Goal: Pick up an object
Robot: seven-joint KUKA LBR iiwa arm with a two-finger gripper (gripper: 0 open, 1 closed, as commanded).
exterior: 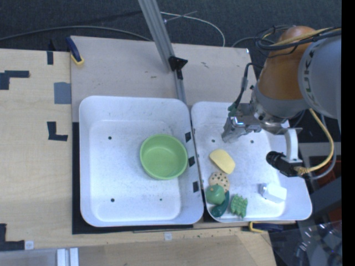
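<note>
Green bowl (163, 157) in left bin (94, 115)

End effector (232, 131) low (arm bent)

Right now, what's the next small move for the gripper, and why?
Probably a short shift toward the bin's front and then down: the gripper hovers above bare floor of the right bin, holding nothing, and the yellow piece lies apart from the cluster of small toys, so it looks the easiest target.
</note>
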